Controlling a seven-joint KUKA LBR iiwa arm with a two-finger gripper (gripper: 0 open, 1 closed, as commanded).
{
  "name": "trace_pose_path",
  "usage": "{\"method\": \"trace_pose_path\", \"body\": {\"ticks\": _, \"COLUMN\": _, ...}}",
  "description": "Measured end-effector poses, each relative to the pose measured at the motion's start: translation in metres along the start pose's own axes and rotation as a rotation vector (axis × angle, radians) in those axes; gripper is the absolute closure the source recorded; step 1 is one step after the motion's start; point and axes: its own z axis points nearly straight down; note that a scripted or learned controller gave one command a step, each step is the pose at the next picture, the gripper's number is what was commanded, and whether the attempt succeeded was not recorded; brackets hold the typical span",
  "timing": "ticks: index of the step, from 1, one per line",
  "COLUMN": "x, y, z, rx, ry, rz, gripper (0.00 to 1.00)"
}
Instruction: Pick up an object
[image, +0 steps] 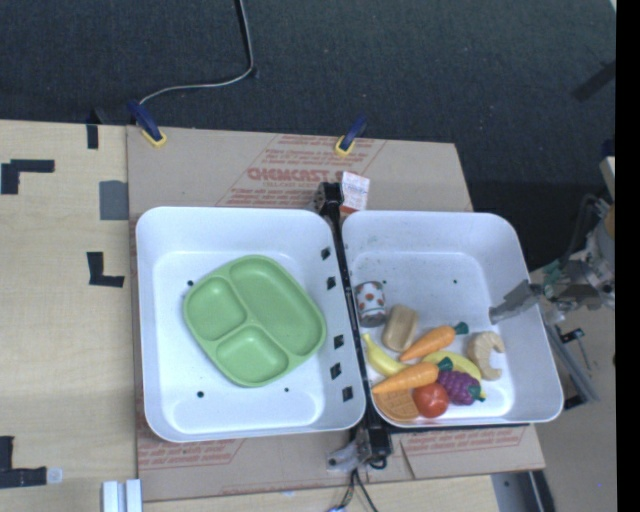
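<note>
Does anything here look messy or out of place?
Nothing looks broken or spilled. The toy food is heaped in the near corner of the right bin, and the green tray lies askew in the left bin.

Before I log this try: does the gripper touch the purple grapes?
Apart. In the camera view the gripper sits at the right bin's right wall, with white floor between it and the purple grapes.
</note>
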Motion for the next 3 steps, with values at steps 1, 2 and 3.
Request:
{"method": "trace_pose_path", "body": {"ticks": 1, "x": 0.063, "y": 0.04, "z": 0.153, "rx": 0.0, "ry": 0.0, "rz": 0.0, "gripper": 0.0}}
{"method": "trace_pose_path", "body": {"ticks": 2, "x": 0.074, "y": 0.053, "z": 0.161, "rx": -0.006, "ry": -0.001, "rz": 0.001, "gripper": 0.0}}
{"method": "trace_pose_path", "body": {"ticks": 3, "x": 0.078, "y": 0.056, "z": 0.148, "rx": -0.01, "ry": 0.007, "rz": 0.0, "gripper": 1.0}}
